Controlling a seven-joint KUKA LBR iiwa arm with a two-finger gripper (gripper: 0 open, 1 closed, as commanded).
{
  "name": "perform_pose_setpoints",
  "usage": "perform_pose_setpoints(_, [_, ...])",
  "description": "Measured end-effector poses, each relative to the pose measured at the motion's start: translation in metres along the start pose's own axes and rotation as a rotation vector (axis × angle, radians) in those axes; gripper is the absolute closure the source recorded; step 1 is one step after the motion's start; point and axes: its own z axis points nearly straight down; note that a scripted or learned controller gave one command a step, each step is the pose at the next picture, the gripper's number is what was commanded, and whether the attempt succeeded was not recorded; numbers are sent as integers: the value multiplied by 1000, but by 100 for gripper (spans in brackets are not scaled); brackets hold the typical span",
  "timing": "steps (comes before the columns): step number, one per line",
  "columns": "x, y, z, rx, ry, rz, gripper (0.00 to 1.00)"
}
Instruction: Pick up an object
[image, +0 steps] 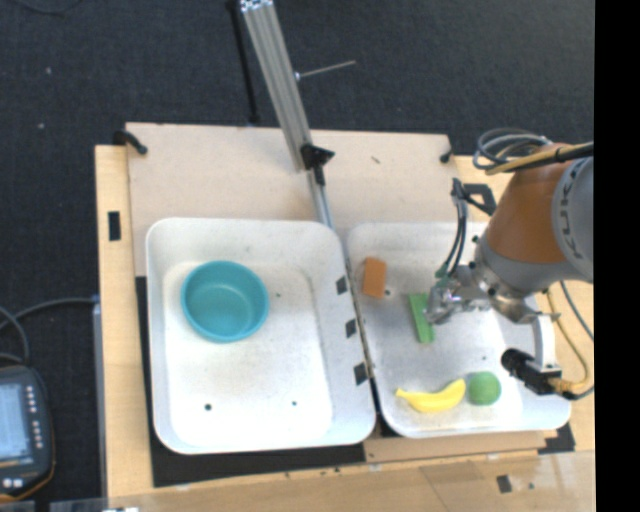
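Since the hand (442, 302) sits low in the right bin (400, 240), just beside the upper end of the green stick (421, 318), that stick looks like the thing being gone for. How far the hand is open, and whether anything is between its parts, I cannot tell from this slanted look down.

To do the grasp well, I judge the hand should come square across the stick's narrow width, near its middle rather than its tip, and settle fully before closing, so the stick does not skid on the smooth white floor. The orange block (374, 277) lies near, toward the dividing wall, and should be left alone. A yellow banana (432, 397) and green ball (483, 388) lie well apart at the near edge. The left bin (300, 260) holds a teal bowl (225, 300).
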Motion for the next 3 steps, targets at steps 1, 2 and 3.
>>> perform_pose_setpoints(1, [-7,-2,-62,-2,-1,1,100])
perform_pose_setpoints(2, [-8,0,-108,-1,-1,-1,100])
perform_pose_setpoints(3, [46,10,-95,6,1,-3,100])
